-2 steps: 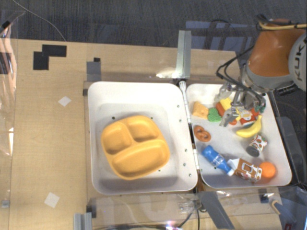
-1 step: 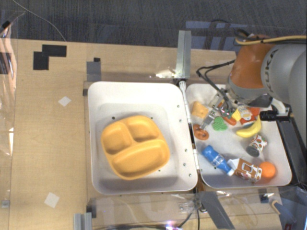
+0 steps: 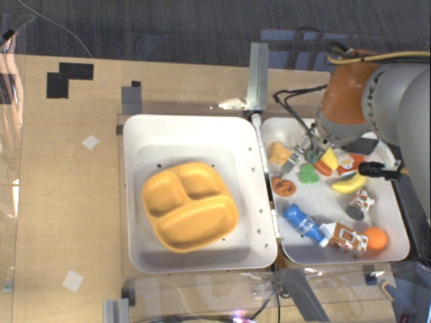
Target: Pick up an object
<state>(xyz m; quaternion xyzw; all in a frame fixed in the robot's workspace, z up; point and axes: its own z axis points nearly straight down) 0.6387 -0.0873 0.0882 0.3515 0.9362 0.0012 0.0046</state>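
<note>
My claw (image 3: 294, 159) low in the right bin (image 3: 397, 244) near the divider wall, toys crowding its right, orange block (image 3: 279, 153) touching left, bare floor below toward the blue bottle (image 3: 301, 222), fingers' spread I cannot tell.

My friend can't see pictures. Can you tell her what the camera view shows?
A grey robot arm reaches its gripper down into the right bin, which holds small toys like a banana and blue bottle. The left bin holds a yellow divided plate.
</note>
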